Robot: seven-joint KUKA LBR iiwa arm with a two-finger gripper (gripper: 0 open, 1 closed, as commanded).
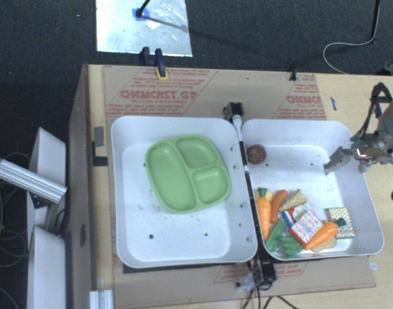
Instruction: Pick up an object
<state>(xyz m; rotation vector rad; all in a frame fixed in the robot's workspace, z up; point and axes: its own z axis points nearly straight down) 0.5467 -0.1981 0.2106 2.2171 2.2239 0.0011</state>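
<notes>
Right bin (292, 129): upper half open white floor, broken by one small brown ball (256, 152) near the divider. Lower half crowded by a toy pile (298, 223), pieces touching, little room between. Left bin (128, 172): green tray (188, 173) fills the middle; bare floor along the lower and left margins.

the light falls even and fairly bright from overhead, so the two shallow white plastic bins (183, 237) throw almost no shadow on the pale brown cardboard bench top (209, 92). beyond the bins, a crinkled silver foil sheet (143, 18) on the dark carpet gleams with patchy glare. the whole picture is soft and grainy; printed lettering on the cardboard reads blurred, and small things smear.
</notes>
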